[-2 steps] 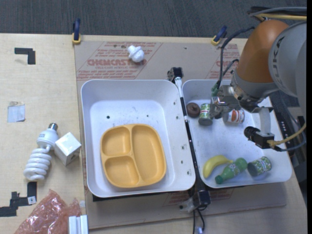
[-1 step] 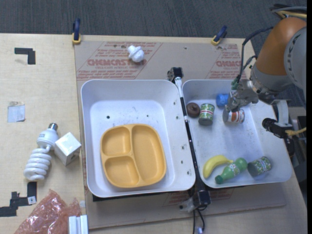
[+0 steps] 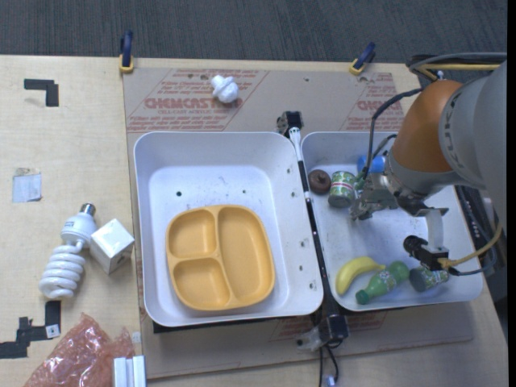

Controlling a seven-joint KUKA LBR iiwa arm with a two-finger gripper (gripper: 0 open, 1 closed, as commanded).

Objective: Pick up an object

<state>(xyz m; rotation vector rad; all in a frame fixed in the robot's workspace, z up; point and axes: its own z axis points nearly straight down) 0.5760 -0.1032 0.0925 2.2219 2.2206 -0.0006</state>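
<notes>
Spiral light bulb (image 3: 64, 258) lies on the desk (image 3: 72, 160) left of the bins, just beside a small white cube (image 3: 112, 244). Red mesh bag (image 3: 81, 353) at lower left corner. White knob-like piece (image 3: 225, 88) sits on the cardboard sheet (image 3: 177, 103).
</notes>
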